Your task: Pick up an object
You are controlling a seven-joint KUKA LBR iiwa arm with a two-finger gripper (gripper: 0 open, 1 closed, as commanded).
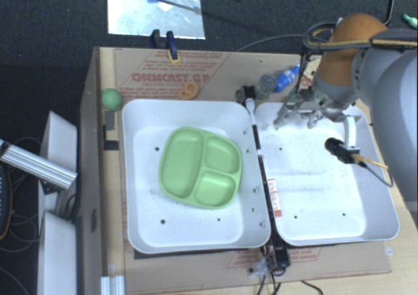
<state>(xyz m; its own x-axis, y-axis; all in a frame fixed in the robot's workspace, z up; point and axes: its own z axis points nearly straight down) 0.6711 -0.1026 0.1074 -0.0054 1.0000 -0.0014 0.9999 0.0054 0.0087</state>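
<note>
grey arm [385, 85] comes in from the right and bends down over the far right corner of the right bin [326, 202]. we judge it is placed there because the reach starts from that side, not because anything there is worth taking. this bin's floor near the gripper carries nothing loose for it to take.

the left bin [140, 176] touches the right one along their shared edge. it holds the one clear candidate, a green tray [199, 166] lying flat near its middle, slightly turned, compartments up. lying flat like that, it offers only a thin raised rim to pinch, so we think a grasp would have to come down on an edge.

the gripper [299, 119] hangs over the right bin's far edge, near the far left corner, well apart from the tray. its fingers [285, 116] look spread, with nothing between them.

on the bench beyond that far edge lies a blue bottle [282, 81], near the gripper. a green ball [111, 98] sits by the left bin's far left corner, and an orange ring [188, 90] lies past that bin's far edge.
</note>
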